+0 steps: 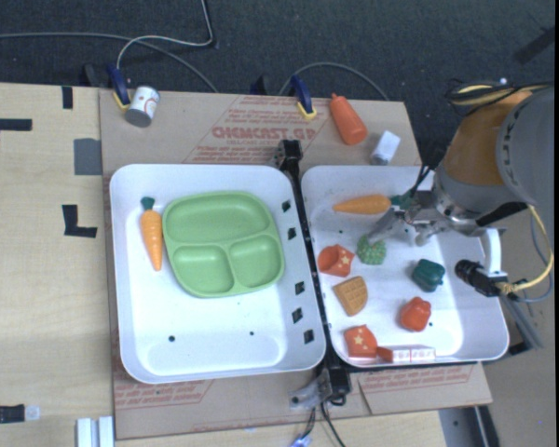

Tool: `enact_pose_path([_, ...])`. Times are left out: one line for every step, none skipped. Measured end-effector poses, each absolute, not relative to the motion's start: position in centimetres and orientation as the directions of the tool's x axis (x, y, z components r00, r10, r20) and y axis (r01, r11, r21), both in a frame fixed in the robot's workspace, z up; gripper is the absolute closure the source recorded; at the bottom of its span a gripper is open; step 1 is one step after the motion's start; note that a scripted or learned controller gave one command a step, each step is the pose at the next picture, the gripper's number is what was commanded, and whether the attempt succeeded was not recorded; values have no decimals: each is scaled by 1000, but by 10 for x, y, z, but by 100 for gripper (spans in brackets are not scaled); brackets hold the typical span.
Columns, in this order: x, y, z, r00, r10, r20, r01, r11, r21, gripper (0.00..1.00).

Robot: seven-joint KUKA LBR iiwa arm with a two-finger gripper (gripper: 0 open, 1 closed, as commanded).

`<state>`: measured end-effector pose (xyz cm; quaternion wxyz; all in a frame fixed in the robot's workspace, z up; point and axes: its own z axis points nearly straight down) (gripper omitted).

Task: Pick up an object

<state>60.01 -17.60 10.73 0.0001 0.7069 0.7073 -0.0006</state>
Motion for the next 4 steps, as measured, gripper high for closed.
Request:
enact_pose_path([596,-112,91,-1,1000,-3,1000,1,15,0])
enact_pose_path([600,-109,106,-4,1000,2,1000,4,22,100])
enact_pose_path([598,-109,103,-4,1000,2,1000,4,17,0])
enact_pose_path([663,-99,84,6,1000,3,1000,-6,-30,0])
